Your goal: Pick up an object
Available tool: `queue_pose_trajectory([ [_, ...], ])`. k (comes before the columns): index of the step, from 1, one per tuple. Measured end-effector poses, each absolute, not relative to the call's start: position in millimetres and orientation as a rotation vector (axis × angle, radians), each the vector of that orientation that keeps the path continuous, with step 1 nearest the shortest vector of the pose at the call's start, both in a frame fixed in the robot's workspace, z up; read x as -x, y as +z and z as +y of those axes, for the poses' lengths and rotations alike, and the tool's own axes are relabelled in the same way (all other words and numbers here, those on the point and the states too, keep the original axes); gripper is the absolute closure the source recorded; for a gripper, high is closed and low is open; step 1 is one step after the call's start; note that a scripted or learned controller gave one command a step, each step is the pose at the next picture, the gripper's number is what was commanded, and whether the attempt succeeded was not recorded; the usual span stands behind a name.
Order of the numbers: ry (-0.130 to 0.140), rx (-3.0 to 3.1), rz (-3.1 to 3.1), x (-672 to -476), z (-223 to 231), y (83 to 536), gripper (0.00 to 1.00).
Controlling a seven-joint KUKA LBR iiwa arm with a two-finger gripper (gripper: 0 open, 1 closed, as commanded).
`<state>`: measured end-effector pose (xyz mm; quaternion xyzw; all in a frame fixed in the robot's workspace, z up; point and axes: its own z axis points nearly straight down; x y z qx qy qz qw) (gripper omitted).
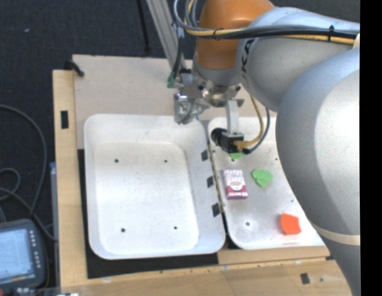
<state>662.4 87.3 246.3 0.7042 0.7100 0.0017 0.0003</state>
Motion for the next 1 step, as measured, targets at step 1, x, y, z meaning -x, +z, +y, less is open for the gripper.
queue_pose_trajectory([
  [1, -0.001, -2.217, 2.224, -662.3, 82.2, 245.7, 0.0],
])
